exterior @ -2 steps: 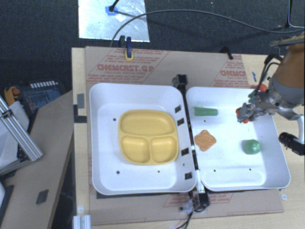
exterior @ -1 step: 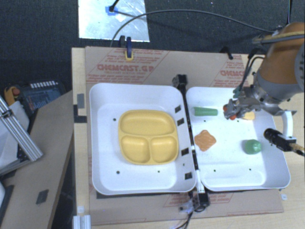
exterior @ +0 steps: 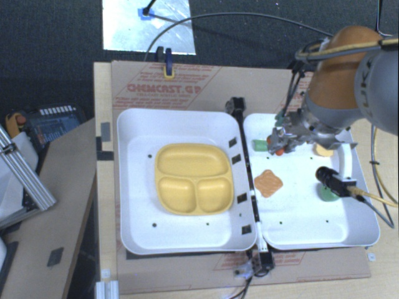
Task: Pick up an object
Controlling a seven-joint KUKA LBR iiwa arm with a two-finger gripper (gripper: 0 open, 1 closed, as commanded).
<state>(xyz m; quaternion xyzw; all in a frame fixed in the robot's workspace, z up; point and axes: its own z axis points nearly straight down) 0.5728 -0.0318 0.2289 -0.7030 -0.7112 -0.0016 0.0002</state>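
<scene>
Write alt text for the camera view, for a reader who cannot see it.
The robot's hand hangs over the right white bin, near a small green piece and an orange-brown piece. The left bin holds a yellow divided tray.

The near half of the right bin (exterior: pixel 299 226) is bare floor, open to me from above. Nearer me, an orange piece (exterior: pixel 268 182), a green piece (exterior: pixel 259 145) and a pale disc (exterior: pixel 323 149) stand in the way. A yellow tray (exterior: pixel 193 178) takes the middle of the left bin (exterior: pixel 134 167).
</scene>
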